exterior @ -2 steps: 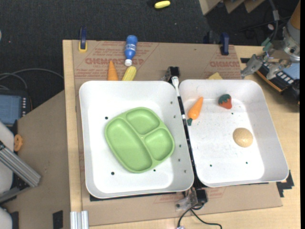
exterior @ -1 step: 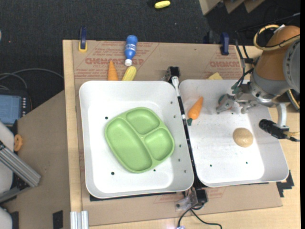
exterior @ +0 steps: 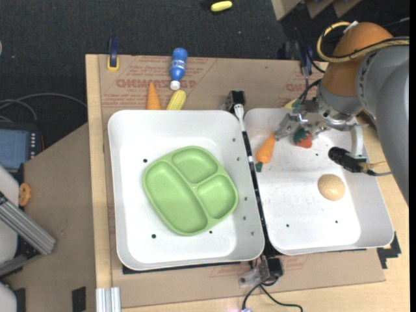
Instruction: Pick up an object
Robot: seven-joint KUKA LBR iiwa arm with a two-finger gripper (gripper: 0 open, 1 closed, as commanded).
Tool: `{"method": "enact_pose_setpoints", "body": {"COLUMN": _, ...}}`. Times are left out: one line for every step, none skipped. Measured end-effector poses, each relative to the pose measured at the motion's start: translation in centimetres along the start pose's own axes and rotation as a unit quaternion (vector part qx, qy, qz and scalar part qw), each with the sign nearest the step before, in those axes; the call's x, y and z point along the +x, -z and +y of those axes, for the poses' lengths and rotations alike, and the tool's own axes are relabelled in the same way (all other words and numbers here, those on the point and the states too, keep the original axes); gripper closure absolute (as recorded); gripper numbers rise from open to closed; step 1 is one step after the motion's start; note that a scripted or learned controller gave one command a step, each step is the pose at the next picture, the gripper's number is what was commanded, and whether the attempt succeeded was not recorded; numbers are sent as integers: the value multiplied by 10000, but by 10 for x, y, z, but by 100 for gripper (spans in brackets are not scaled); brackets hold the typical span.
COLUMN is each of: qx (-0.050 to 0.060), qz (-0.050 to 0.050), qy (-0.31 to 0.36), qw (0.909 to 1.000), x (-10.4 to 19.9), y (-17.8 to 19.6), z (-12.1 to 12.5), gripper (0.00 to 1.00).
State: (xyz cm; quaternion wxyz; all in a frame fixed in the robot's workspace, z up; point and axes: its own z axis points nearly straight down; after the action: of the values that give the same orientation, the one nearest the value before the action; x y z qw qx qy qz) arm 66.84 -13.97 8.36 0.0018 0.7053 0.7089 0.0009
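Observation:
In the right bin (exterior: pixel 364 233), an orange carrot (exterior: pixel 265 149) lies near the left wall. A small red item with a green top (exterior: pixel 303 140) rests at the bin's far end. A tan round roll (exterior: pixel 331 187) sits toward the right side. My gripper (exterior: pixel 296 126) hangs low over the far end of this bin, right at the red item and just right of the carrot's tip. The grey arm with its orange band (exterior: pixel 354 44) comes in from the upper right.
The left bin (exterior: pixel 123 194) holds a green divided plate (exterior: pixel 190 190). Behind the bins on the cardboard lie a blue-and-white bottle (exterior: pixel 177 67), a small carrot (exterior: pixel 153 97), a yellow corn piece (exterior: pixel 176 99) and a black clip (exterior: pixel 235 99).

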Motion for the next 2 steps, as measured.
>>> {"method": "enact_pose_setpoints", "body": {"qx": 23, "qz": 3, "qy": -34, "qw": 10000, "x": -23, "y": 2, "z": -10, "gripper": 0}}
{"method": "enact_pose_setpoints", "body": {"qx": -2, "qz": -4, "qy": -31, "qw": 10000, "x": -44, "y": 2, "z": -1, "gripper": 0}}
